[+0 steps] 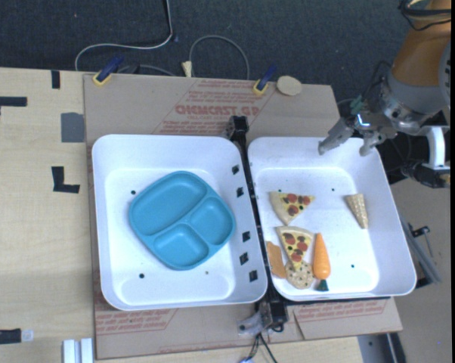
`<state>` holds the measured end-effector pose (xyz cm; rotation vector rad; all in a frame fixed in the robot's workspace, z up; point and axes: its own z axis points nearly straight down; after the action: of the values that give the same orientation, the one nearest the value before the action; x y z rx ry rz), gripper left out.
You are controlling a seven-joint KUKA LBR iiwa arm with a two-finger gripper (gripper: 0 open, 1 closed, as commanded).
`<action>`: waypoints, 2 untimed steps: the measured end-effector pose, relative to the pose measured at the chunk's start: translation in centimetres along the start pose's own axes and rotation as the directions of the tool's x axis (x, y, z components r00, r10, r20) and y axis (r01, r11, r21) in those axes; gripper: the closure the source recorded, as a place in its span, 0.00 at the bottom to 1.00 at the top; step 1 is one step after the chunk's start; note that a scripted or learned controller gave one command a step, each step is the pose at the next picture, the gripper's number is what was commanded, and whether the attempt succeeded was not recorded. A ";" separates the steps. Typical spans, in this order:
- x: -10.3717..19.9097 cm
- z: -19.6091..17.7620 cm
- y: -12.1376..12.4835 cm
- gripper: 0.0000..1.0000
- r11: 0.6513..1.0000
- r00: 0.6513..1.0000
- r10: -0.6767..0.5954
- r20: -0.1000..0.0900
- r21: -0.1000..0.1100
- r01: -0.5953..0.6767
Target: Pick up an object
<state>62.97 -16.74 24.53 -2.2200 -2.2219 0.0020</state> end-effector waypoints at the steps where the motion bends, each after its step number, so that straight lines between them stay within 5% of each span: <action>1: 3.9 11.6 -3.1 0.00 1.000 1.000 -0.001 -0.004 0.012 0.001; 2: 6.6 15.7 -3.1 0.00 1.000 1.000 0.000 0.011 -0.012 0.000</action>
<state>59.87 -10.15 8.84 -2.2309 -2.2337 0.0002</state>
